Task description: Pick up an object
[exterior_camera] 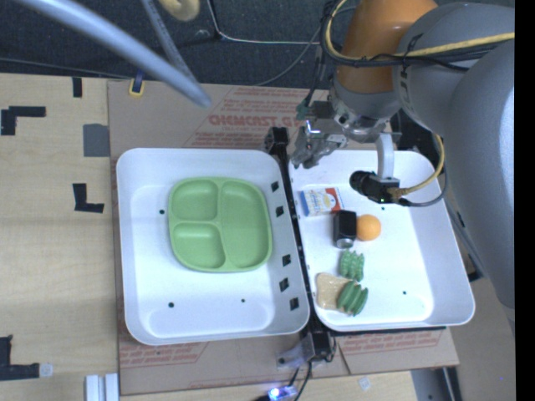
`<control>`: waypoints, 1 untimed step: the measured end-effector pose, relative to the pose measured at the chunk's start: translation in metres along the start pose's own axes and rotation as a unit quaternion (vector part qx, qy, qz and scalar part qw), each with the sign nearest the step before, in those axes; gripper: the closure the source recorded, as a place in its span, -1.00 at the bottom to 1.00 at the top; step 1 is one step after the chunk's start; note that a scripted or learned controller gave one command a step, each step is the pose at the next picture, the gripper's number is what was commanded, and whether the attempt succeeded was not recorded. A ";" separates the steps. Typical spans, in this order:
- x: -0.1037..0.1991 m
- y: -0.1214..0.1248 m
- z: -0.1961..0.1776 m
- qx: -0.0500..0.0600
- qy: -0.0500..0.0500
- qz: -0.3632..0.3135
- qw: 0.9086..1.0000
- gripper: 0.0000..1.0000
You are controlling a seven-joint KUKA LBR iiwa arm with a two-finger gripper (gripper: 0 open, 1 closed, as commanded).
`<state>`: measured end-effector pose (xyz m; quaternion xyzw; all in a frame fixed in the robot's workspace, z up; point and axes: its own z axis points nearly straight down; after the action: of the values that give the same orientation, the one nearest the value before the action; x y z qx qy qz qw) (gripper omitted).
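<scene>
Nearest the camera, in the right bin (418, 307), two green pieces (352, 282) are seen beside a tan slice (328, 289); beyond them a small dark block (343, 227) lies touching an orange ball (368, 227), and farther still a white packet (320, 200) rests near the divider. In the left bin (142, 224) a green divided plate (221, 224) is seen. At the far end, the gripper (313, 150) is held above the right bin's far left corner, with nothing seen in its grasp; how wide it stands cannot be told. The packet would probably be the closest candidate, but a flat item is poorly suited to pinching. A descent centred over one isolated object should be preferred, and the touching block and ball are best avoided.
</scene>
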<state>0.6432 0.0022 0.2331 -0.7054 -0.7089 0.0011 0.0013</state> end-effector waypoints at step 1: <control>0.047 -0.006 -0.004 0.000 0.000 0.000 1.000 1.00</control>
<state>0.6366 0.0489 0.2374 -0.7051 -0.7091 0.0007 0.0010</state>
